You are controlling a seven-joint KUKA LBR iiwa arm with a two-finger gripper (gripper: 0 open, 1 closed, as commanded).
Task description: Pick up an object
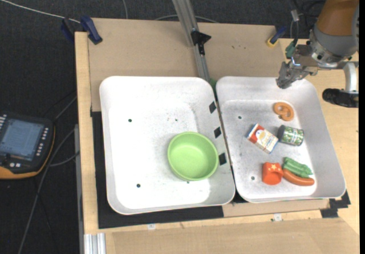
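Two bins side by side on my feed; taking the right bin [325,133] as ref. Well left of it, off the bench, a handheld pendant [23,141] is lying on the dark floor. Left bin [131,133] is touching the ref bin's left wall, w/ a green bowl [193,156] sitting upright toward its near right corner, close to the shared wall.

Inside the ref bin, mid-floor: a small red & white carton [262,137] is lying tilted, a dark green can [290,135] on its side just right of it. Behind them, toward the far wall, an orange pretzel-like ring [283,111]. Near the front wall: a red toy piece [272,173], w/ a green pepper [297,167] and an orange sausage-like piece [299,179] touching it on the right.

Gripper [284,81] is hovering over the ref bin's far rim, behind the ring, apart from all items. I'm seeing nothing held in it; can't tell if it's open or closed.
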